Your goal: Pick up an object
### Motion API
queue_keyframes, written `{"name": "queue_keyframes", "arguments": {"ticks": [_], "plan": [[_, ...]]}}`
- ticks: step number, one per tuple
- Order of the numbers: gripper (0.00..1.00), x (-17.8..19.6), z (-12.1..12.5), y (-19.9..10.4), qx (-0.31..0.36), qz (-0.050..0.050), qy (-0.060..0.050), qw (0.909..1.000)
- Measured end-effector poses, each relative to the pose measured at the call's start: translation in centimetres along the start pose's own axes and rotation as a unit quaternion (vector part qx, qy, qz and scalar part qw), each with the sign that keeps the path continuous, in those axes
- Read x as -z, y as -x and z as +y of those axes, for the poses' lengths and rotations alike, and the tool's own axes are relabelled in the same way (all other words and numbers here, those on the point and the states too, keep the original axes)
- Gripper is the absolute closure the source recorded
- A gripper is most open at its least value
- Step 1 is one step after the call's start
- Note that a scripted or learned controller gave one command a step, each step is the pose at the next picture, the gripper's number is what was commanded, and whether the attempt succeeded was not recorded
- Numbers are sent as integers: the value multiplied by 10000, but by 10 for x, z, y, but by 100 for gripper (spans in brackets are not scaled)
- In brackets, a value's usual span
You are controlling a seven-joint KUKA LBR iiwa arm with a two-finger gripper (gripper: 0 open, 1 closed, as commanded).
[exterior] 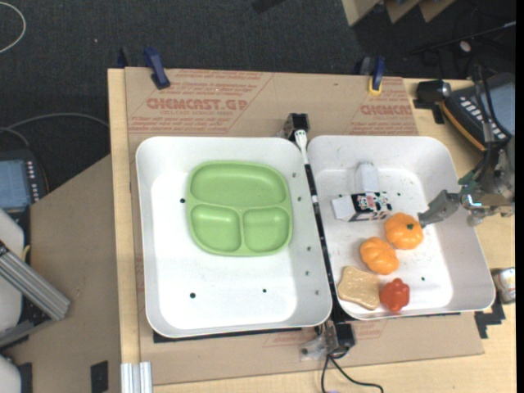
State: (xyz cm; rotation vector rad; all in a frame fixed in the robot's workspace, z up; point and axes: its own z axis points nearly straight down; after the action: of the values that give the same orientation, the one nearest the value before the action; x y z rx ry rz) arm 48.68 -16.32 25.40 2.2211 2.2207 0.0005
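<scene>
Camera view, from above the bench: we see the task's candidates gathered in the right bin (434,158). Two small orange pumpkins sit near its middle, the upper pumpkin (404,231) toward the bin's right edge and the lower pumpkin (379,255) just below and left of it, the two close together or touching. Toward the bin's near edge lie a tan slice of toast (359,288) and, touching its right side, a red pepper (394,295). Above the pumpkins, nearer the bin's left edge, we find a small white and black carton (359,205) with a pale cap-like piece (365,175) above it.

The gripper (436,209) reaches in over the bin's right edge, its dark tip right beside the upper pumpkin; we cannot tell whether it touches. We cannot tell how the fingers stand, since they read as one dark shape. Nothing shows between them.

In the left bin (164,285) a green divided plate (240,207) lies toward the far edge. Both bins rest on a brown board (246,101) clamped at its far edge by blue clips (155,66).
</scene>
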Motion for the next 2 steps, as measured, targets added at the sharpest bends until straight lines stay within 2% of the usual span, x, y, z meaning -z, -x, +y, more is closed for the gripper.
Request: {"name": "queue_keyframes", "arguments": {"ticks": [1,2], "plan": [[100,11,1,0,4,-6,15,10000],[100,285,9,-11,15,-32,109,9999]]}}
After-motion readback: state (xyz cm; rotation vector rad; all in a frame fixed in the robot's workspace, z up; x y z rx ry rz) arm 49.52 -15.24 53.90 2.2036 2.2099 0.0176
